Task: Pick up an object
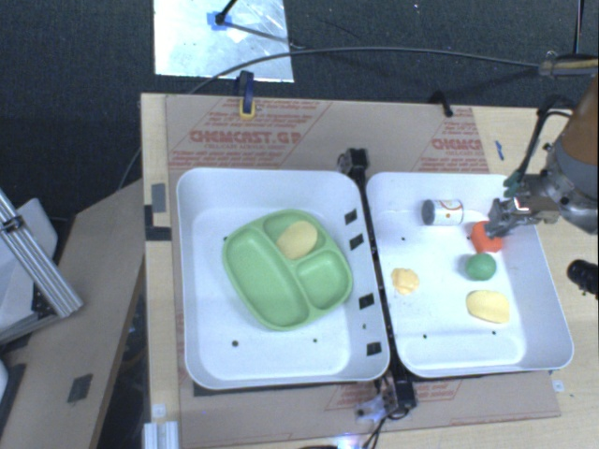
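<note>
From the overhead camera I see two white bins side by side on the bench. The left bin (201,279) holds a green divided tray (271,283), and a pale yellow lump (298,239) lies in the tray's upper compartment.

The right bin (533,344) carries the loose pieces. A small can (442,212) lies on its side near the far wall. A small yellow piece (405,281) sits toward the bin's left side, a green ball (480,267) lies right of it, and a yellow lemon shape (488,306) rests below the ball, apart from it.

My arm (573,171) comes in from the right. The gripper (499,219) is low over the right bin's far right part, directly above an orange object (486,239) and partly covering it. The orange object sits just above the green ball. I cannot tell whether the claw is spread or pressed together, nor whether it touches the orange object.
</note>
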You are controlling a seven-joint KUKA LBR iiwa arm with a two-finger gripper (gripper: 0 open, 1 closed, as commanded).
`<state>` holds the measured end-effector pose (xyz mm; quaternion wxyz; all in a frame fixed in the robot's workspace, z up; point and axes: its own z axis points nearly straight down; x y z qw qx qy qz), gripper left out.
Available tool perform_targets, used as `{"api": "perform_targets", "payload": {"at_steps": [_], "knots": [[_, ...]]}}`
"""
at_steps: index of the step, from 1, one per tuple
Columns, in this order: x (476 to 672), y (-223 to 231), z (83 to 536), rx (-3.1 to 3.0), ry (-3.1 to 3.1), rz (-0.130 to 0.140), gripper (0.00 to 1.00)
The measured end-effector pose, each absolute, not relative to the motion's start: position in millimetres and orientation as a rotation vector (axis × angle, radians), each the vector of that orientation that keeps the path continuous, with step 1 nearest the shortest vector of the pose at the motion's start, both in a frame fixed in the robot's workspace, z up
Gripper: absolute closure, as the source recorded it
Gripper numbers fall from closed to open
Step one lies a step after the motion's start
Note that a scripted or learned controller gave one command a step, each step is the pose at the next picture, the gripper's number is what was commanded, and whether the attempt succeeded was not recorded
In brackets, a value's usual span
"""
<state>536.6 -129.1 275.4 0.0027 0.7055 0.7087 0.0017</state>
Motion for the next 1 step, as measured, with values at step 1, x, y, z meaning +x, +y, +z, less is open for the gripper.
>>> {"api": "perform_targets", "payload": {"at_steps": [1], "knots": [[561.3, -70.8, 264.9, 2.208, 2.232, 0.005, 1.0]]}}
